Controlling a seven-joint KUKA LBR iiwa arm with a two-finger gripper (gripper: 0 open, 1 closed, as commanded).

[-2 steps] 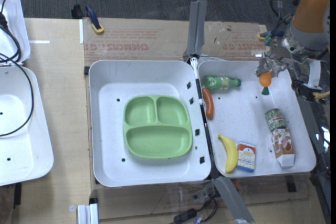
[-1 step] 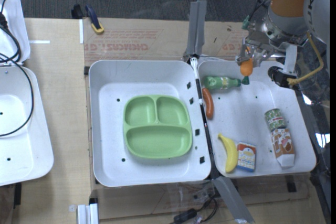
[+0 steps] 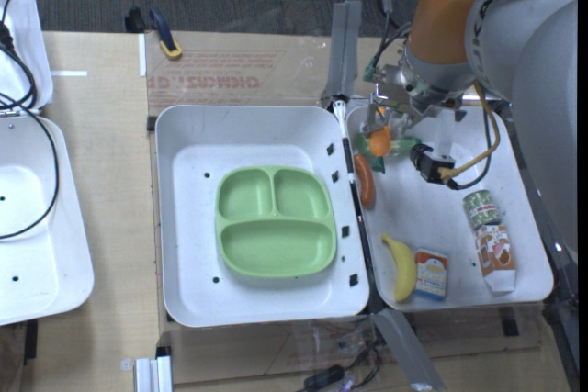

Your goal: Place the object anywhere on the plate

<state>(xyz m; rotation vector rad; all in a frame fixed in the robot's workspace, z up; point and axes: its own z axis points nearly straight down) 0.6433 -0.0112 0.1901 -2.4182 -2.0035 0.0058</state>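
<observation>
The claw hangs over the right bin, near its upper left corner, and a small orange carrot-like toy with a green top sits right at its tip; whether the claw is gripping it, I cannot tell. Just below the claw lies a red sausage along the bin's wall. Well off to the claw's lower left, the green divided plate rests in the left bin. Farther below the claw: a banana beside a small carton.
</observation>
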